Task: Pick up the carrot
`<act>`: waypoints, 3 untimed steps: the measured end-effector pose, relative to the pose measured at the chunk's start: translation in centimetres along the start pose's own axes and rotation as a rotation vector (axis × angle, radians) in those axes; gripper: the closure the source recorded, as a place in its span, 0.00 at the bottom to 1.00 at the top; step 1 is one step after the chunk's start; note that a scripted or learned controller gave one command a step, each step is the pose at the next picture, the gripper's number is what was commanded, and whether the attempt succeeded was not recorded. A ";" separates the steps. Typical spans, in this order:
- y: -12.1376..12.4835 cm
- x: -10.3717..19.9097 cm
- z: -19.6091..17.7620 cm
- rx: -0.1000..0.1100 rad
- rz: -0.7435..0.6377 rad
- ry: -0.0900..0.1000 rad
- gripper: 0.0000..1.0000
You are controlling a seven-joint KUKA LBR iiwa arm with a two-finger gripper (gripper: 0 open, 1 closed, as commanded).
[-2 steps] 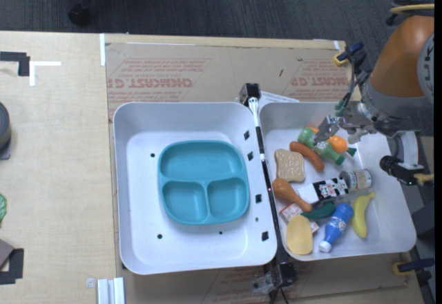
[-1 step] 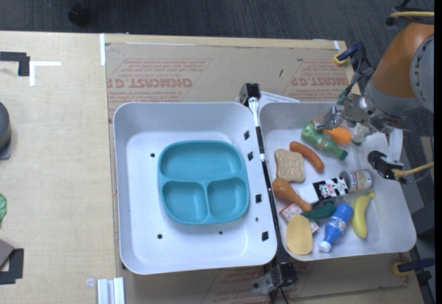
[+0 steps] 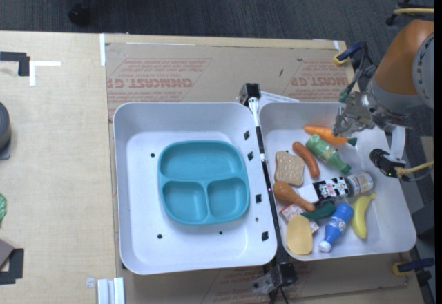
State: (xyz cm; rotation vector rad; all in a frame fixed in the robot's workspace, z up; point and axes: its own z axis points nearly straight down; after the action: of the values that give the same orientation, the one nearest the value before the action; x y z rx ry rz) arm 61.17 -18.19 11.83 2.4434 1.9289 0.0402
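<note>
The carrot point(image 3: 323, 133), a short smooth orange taper, lies at the upper right of the right bin point(image 3: 394, 216), near that bin's top wall, with a green plastic bottle point(image 3: 326, 152) just beside it below. The gripper point(image 3: 347, 124) hangs at the carrot's right end, grey metal under the arm's orange band; whether its jaws are spread or closed, or have hold of anything, cannot be told from this slant. Crowded below in the same glossy white bin are a reddish sausage point(image 3: 306, 158), a slice of toast point(image 3: 289, 168), a drumstick point(image 3: 293, 196), a dark-labelled jar point(image 3: 343, 186), a blue bottle point(image 3: 335, 225), a banana point(image 3: 360, 216) and a pale yellow oval point(image 3: 300, 235). The left bin point(image 3: 135, 226) holds a teal three-compartment tray point(image 3: 204, 182), with bare white floor round it.
</note>
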 end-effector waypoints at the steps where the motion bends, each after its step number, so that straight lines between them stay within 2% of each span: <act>1: -4.4 -1.0 2.4 0.038 -0.208 0.000 1.00; 2: -4.4 -1.0 2.4 0.038 -0.208 0.000 0.00; 3: 1.5 0.4 2.9 0.058 -0.214 0.008 0.00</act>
State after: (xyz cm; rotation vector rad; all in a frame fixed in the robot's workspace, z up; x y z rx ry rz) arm 62.78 -18.18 8.96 2.2571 2.2129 -0.0111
